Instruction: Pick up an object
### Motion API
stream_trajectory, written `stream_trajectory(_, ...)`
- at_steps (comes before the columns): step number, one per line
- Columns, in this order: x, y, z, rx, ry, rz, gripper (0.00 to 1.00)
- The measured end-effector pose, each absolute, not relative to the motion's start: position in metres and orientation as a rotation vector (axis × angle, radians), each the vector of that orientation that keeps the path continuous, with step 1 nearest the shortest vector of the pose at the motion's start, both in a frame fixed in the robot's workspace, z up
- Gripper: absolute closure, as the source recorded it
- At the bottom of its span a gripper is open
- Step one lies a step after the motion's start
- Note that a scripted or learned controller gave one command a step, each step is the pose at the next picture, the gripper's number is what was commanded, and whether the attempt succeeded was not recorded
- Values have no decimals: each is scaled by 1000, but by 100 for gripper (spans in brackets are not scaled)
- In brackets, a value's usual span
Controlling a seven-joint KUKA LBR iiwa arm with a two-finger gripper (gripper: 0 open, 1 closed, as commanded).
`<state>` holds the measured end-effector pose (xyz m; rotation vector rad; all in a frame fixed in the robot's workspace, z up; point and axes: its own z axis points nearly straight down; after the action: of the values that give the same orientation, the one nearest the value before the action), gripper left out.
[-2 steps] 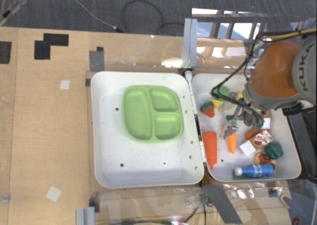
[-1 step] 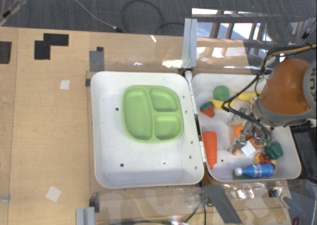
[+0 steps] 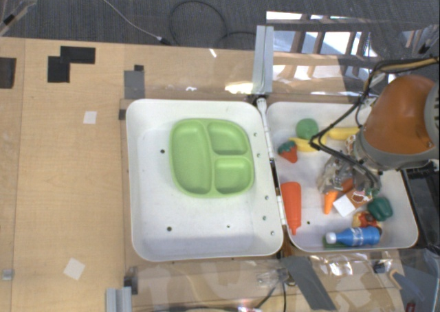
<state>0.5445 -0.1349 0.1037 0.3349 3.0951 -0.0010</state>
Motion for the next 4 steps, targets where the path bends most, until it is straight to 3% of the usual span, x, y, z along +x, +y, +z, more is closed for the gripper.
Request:
stream_trajectory(1, 552, -120, 254, 86, 3117, -4, 100)
stream_trajectory(2, 550, -119, 249, 87, 3128, -1, 0)
stream_trajectory(3, 560, -139, 99, 21, 3147, 5, 0)
stream_trajectory(4, 541, -118, 90, -45, 3124, -6, 0)
